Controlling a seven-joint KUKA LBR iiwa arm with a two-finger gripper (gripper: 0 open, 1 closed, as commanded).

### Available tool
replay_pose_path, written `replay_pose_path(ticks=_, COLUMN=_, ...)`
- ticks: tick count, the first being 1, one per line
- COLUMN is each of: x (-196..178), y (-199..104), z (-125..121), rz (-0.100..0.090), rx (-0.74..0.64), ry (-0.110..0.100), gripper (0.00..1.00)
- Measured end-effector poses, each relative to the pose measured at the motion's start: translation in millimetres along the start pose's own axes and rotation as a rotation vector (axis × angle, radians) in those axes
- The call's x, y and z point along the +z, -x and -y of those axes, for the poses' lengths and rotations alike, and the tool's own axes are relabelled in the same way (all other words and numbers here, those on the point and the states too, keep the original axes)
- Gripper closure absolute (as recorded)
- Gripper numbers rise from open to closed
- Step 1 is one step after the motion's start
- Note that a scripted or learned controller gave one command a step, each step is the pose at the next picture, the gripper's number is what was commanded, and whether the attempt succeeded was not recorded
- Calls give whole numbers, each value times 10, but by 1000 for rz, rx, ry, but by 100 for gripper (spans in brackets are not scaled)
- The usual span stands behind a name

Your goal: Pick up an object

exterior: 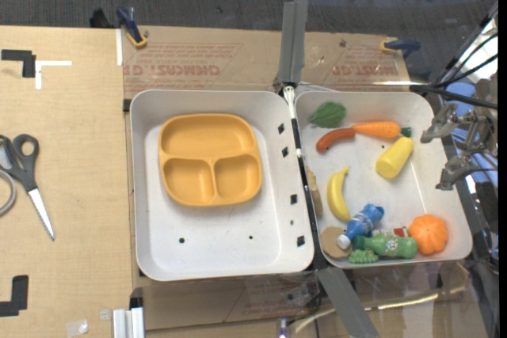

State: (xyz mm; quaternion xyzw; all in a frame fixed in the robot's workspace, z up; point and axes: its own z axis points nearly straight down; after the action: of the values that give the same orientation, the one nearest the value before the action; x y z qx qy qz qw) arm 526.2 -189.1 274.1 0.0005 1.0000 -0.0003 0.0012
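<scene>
Camera view: gripper (448,156) at right bin (444,206) edge
Fingers spread, pinching nothing; banana (338,195), carrot (377,129), orange (428,234) lie inside bin

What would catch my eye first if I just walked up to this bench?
Probably the orange-yellow divided plate, sitting alone in the left bin. Next, the bright toy food crowding the right bin: a carrot, a banana and an orange pumpkin.

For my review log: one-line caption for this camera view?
Gripper at the right bin's edge beside toy food; orange divided plate in the left bin.
</scene>
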Motion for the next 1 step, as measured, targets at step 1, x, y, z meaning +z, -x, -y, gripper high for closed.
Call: replay_pose_path(ticks=1, x=1646, y=271, z=-182, rz=-1, rx=12, ry=0, gripper=0)
